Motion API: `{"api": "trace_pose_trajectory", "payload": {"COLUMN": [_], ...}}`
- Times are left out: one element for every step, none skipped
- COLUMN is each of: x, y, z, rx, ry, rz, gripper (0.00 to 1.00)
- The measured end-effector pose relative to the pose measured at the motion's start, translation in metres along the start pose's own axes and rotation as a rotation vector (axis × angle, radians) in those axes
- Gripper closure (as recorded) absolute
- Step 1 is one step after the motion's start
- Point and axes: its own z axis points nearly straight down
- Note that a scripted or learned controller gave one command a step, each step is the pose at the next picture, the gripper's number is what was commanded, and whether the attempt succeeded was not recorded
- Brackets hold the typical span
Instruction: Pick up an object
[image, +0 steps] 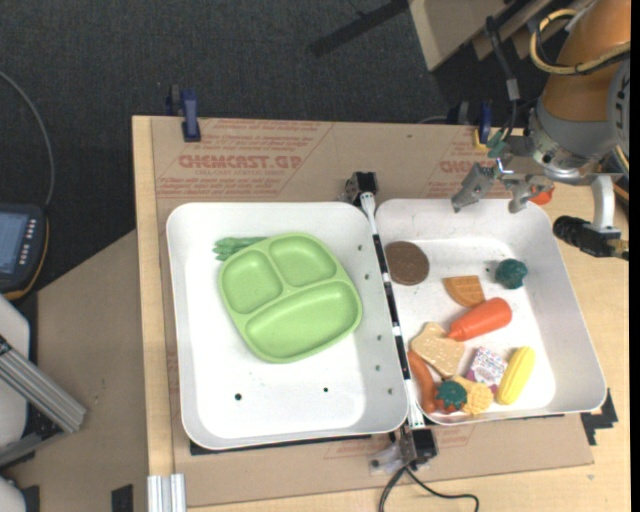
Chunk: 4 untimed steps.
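Nothing has yet been picked up, as far as can be judged: the gripper (492, 190) is seen above the far edge of the right bin (575, 300), its two fingers spread apart with nothing between them. All of the lifting is left to be done. No single object is named by the task; the toy food is found in the right bin, mostly heaped at its near end. A carrot (480, 318) lies there, orange, smooth and tapered, beside a yellow corn cob (517, 374). A brown disc (407, 263) is set apart near the divider. A green plate (290, 295) is held in the left bin (200, 380).
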Motion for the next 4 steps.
{"api": "trace_pose_trajectory", "payload": {"x": [-0.045,0.01,0.008,0.169], "y": [-0.072,-0.138,-0.135,-0.118], "z": [0.096,0.132,0.121,-0.001], "rx": [0.013,0.001,-0.005,-0.016], "ry": [0.002,0.002,-0.002,0.007], "rz": [0.006,0.002,0.001,-0.019], "gripper": [0.0,0.0,1.0,1.0]}}
